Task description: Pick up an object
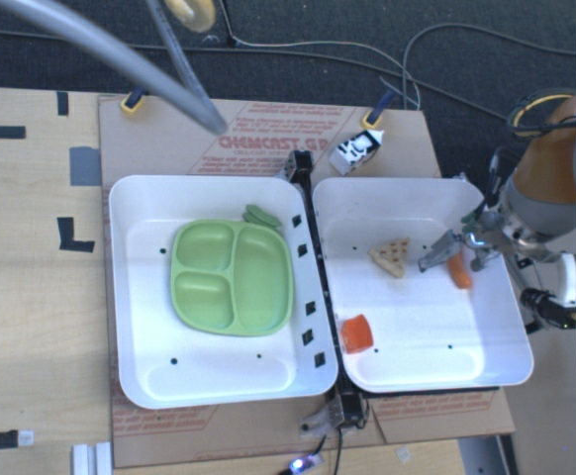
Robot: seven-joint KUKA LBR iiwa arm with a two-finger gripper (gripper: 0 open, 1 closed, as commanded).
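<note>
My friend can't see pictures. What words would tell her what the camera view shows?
A grey robot arm reaches from the right into the right white bin, its gripper low beside a small orange piece and near a tan wedge; an orange block lies nearer the front. The left white bin holds a green divided plate.

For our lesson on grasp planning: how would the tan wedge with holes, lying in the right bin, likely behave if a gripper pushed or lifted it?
The tan wedge-shaped piece with dark holes lies flat, so it should slide rather than roll. It looks small and rigid, probably light. Its low profile on the smooth white right bin may let it slip away.
</note>
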